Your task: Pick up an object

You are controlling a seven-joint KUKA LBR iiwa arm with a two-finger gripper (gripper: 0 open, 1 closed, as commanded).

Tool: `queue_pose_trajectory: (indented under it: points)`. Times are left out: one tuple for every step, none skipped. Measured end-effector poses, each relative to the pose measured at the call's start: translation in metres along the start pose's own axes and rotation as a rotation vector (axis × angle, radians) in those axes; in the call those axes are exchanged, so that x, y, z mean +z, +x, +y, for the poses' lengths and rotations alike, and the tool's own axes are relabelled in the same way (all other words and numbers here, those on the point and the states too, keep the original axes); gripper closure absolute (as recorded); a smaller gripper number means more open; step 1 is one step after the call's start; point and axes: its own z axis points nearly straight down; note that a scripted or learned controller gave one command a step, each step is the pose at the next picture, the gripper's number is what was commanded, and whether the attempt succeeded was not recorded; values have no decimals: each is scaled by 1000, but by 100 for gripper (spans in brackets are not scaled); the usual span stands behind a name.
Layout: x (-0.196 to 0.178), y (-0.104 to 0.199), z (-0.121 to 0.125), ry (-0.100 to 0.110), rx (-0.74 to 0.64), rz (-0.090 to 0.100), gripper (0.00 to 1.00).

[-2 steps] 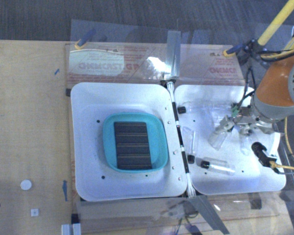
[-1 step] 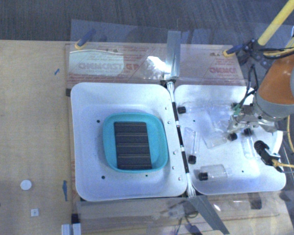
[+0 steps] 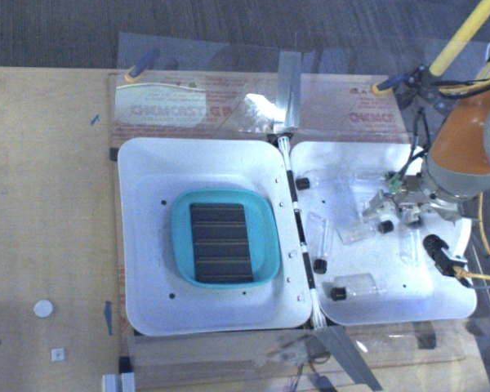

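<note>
Camera view: gripper [image 3: 394,205] low in right bin [image 3: 343,166], finger state unclear. Clear plastic tube [image 3: 353,286] lies near front wall, apart; looks light, stiff, slippery — grasp across middle.

I see matt, wood-grained tabletop [image 3: 41,178]; glossy white plastic bins [image 3: 147,178]; smooth teal plastic tray [image 3: 182,219]; clear plastic vial [image 3: 355,286].

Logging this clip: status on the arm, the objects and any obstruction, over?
Gripper low in right bin, among clear plastic pieces. Grasp unconfirmed. Teal tray sits alone in left bin. No obstruction seen.
</note>
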Motion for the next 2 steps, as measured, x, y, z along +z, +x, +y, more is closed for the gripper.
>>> queue_pose_trajectory:
  points:
    - [13, -21, 41, 9, -46, 1, 0]
    - [12, -3, 6, 8, -50, 0, 0]
